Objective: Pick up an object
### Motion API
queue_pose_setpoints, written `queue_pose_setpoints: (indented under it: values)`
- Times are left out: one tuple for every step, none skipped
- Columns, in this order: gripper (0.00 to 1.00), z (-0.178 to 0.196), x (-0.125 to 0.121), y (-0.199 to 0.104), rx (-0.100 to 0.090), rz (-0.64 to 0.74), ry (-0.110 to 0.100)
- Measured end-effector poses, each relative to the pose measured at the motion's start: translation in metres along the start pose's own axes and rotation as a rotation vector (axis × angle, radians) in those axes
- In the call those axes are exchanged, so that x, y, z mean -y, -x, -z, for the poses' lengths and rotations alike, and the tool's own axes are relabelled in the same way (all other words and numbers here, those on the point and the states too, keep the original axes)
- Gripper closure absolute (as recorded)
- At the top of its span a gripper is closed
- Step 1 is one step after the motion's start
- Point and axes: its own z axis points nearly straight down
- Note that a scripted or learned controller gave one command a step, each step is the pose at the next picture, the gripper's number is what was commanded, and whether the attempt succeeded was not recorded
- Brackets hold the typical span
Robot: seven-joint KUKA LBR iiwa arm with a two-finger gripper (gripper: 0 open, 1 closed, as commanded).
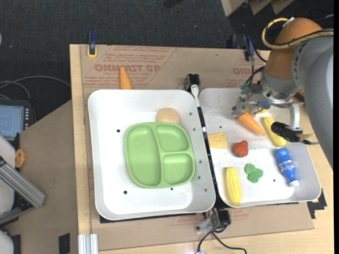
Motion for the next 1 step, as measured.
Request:
queue_pose_setpoints:
  values:
    - [1.0, 0.0979, 0.0682, -0.0607, -0.006, 0.009, 0.035]
